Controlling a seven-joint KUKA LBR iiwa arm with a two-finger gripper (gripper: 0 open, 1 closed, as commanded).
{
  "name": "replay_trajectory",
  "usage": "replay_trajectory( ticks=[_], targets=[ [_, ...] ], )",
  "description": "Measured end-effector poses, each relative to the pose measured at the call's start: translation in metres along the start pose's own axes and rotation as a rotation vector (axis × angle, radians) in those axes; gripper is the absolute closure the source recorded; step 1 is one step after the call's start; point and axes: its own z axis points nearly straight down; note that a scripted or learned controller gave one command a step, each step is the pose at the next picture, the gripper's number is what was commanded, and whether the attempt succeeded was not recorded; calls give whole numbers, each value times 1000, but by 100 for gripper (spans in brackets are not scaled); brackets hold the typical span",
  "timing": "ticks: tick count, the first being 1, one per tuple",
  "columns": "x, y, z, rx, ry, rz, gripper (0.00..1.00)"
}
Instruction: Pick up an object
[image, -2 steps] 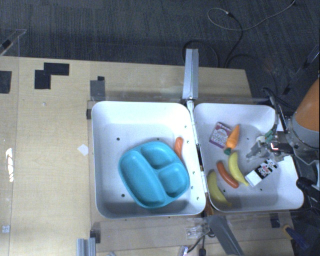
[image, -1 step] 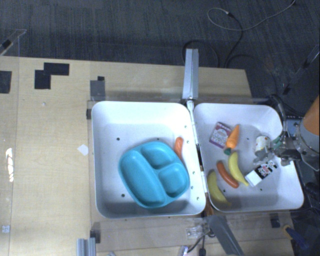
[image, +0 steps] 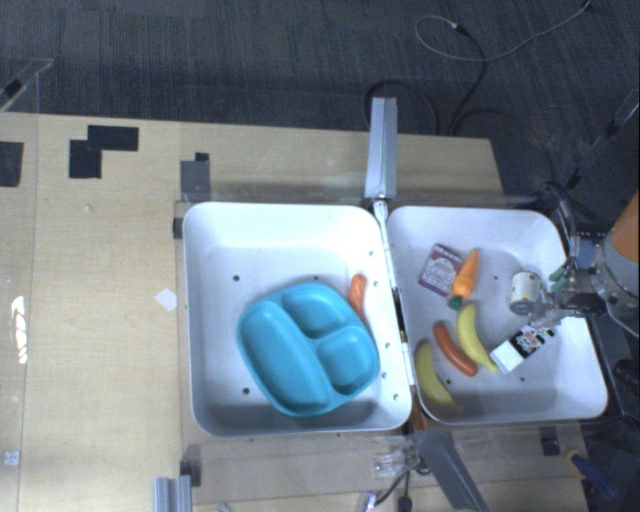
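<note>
The right bin (image: 575, 400) holds several small items. A purple packet (image: 438, 270) lies beside an orange carrot (image: 465, 275), with a pale can (image: 523, 290) to their right. Nearer the front lie a yellow banana (image: 474, 337), a red sausage (image: 455, 350), a yellow-green piece (image: 432, 372) and a white box with black print (image: 522, 348). My gripper (image: 556, 300) reaches in over the bin's right edge. It hangs just right of the can and above the white box. Nothing visibly hangs from it.
The left bin (image: 215, 300) holds a blue divided plate (image: 308, 347) and a second orange carrot (image: 357, 293) against its right wall. A metal post (image: 382, 150) stands behind the ridge between the bins. Cables (image: 480, 45) lie on the dark floor behind.
</note>
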Motion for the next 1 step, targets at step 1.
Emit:
replay_trajectory(
  ticks=[1],
  targets=[
    [-7,-7,27,6,1,-30,100]
  ],
)
